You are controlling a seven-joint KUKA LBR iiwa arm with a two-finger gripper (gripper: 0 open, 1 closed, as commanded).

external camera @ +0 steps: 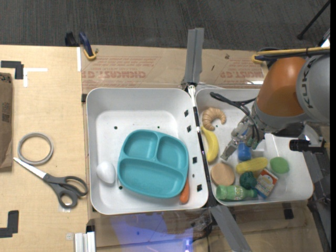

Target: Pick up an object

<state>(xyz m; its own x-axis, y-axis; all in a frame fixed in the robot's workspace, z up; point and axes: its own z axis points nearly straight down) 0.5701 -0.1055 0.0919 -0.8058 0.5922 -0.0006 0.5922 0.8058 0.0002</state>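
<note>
My gripper (239,147) hangs low in the right bin (299,193), under the orange band of the arm. A small blue object (244,153) lies right at its tip; whether it is gripped I cannot tell. Around it lie a croissant (214,117), a banana (211,144), a yellow corn cob (252,165), a tan round disc (223,174), a light green ball (280,165), a dark green piece (248,180), a green bottle (236,193) and a red and white packet (266,184).
The left bin (100,119) holds a teal divided plate (154,163), a white egg (106,172) and an orange carrot (185,194). On the bench to the left lie scissors (58,182) and a tape ring (35,147).
</note>
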